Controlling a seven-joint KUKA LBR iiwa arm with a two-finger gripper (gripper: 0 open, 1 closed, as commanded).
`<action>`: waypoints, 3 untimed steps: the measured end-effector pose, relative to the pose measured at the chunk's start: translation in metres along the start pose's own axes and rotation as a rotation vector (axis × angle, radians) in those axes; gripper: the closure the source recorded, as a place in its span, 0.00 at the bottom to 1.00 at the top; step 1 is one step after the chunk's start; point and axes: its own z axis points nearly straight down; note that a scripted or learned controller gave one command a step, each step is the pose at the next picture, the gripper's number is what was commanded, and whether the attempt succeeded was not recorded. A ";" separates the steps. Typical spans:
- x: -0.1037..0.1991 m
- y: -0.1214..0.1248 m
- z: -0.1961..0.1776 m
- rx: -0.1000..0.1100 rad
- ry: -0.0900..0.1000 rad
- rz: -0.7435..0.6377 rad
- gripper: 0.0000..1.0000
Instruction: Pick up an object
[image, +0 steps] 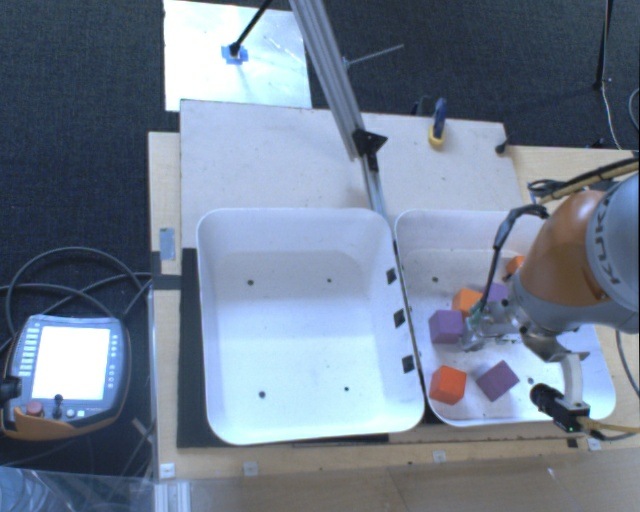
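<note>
The right bin (418, 250) holds several small blocks. A purple cube (446, 326) lies left of centre, with an orange block (467, 299) just behind it. At the front are an orange cube (448, 384) and a dark purple block (497, 380). Another orange piece (514, 266) and a purple piece (495, 293) peek out beside the arm. My gripper (474, 333) is low in the bin, right beside the purple cube and just in front of the orange block. The arm's grey and orange body covers the bin's right side.
The left bin (220, 250) sits beside the right one, sharing a divider wall (398, 300). A metal pole (340, 85) slants over the back board. A teach pendant (65, 375) lies off the bench at the left. A yellow clamp (437, 132) sits on the back edge.
</note>
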 end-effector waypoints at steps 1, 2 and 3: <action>-0.001 0.006 -0.064 -0.008 -0.005 0.000 1.00; 0.001 0.018 -0.113 -0.006 -0.005 -0.001 1.00; 0.001 0.020 -0.154 -0.006 -0.005 -0.001 1.00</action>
